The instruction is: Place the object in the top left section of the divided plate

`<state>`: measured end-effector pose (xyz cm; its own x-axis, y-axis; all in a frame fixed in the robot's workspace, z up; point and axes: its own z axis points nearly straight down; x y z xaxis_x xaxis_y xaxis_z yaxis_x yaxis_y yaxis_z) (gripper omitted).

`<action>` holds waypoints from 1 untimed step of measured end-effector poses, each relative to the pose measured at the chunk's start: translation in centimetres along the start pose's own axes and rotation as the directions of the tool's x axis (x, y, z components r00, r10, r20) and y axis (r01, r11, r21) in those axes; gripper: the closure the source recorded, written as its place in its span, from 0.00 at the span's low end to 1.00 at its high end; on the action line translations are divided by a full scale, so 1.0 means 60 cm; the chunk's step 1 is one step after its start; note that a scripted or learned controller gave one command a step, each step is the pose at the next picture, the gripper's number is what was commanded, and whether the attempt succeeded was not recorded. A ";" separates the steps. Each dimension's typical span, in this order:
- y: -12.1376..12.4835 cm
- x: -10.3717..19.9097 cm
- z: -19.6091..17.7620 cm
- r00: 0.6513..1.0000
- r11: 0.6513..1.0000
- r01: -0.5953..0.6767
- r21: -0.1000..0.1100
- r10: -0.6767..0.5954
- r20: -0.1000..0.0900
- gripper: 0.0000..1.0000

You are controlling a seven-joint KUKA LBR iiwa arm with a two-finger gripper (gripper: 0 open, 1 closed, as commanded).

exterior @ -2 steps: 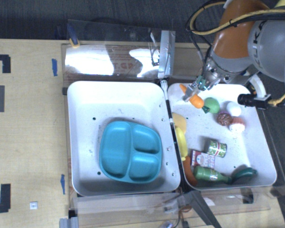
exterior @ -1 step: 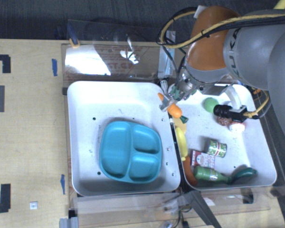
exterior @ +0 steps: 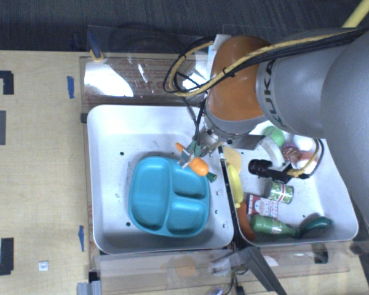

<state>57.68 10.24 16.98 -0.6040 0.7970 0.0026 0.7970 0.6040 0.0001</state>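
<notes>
A blue divided plate (exterior: 154, 195) lies in the left white bin (exterior: 111, 165), with one large section on its left and two smaller ones on its right. My gripper (exterior: 195, 158) reaches down from the grey and orange arm over the plate's upper right corner. A small round orange object (exterior: 199, 166) with a green end (exterior: 211, 177) sits between the fingertips, just above the plate's rim. The gripper looks shut on it. A small orange bit (exterior: 180, 147) shows just left of the fingers.
The right bin (exterior: 338, 189) holds a yellow banana (exterior: 234, 178), a green bottle (exterior: 272, 226), a small can (exterior: 282, 193), a red and white packet (exterior: 265, 206) and a reddish ball (exterior: 291, 153). The arm covers that bin's upper part.
</notes>
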 end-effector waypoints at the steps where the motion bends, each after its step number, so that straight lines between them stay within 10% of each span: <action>1: -0.002 -0.005 -0.001 1.000 1.000 -0.005 0.000 0.005 0.002 0.00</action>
<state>57.76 9.93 17.05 -0.6001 0.7999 0.0003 0.7999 0.6001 0.0004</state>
